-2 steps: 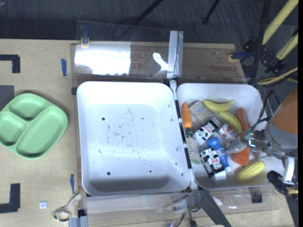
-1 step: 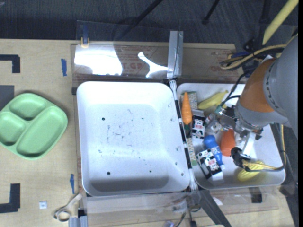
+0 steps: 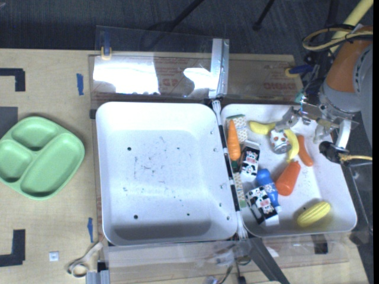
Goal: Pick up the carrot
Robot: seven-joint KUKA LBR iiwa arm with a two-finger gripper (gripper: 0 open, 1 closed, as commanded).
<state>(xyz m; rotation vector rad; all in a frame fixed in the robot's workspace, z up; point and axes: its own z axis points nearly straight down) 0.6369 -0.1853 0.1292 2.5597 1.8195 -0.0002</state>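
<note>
Green plastic, a three-compartment dish (image 3: 38, 157), sits far left on the pale wooden surface (image 3: 47, 76), well apart from anything we need. Next comes the wide shallow white left bin (image 3: 160, 223), which we can pass over. Just past the divider, in the white right bin (image 3: 349, 218), lies our target: the slim orange carrot (image 3: 234, 142), stretched along the bin's left wall with its length running toward and away from the camera. A black-and-white patterned carton (image 3: 250, 162) lies just beside its near end, and a patterned card stands near its far end, so room for fingers is tight on that side.

Further right we see a yellow banana (image 3: 263, 127), a small round can (image 3: 279, 139), a blue bottle-shaped toy (image 3: 263, 179), a chunky orange cone-shaped piece (image 3: 288, 177) that we judge easy to mistake for the carrot, and a yellow lemon-like shape (image 3: 314, 213). The end effector (image 3: 308, 118) hovers at the bin's far right corner, above the clutter and well apart from the carrot; it has hold of nothing, and how wide it stands we cannot tell.

To do this step well, we should travel left across the bin, align the fingers across the carrot's narrow width, descend at its middle, and keep clear of the wall and carton.
</note>
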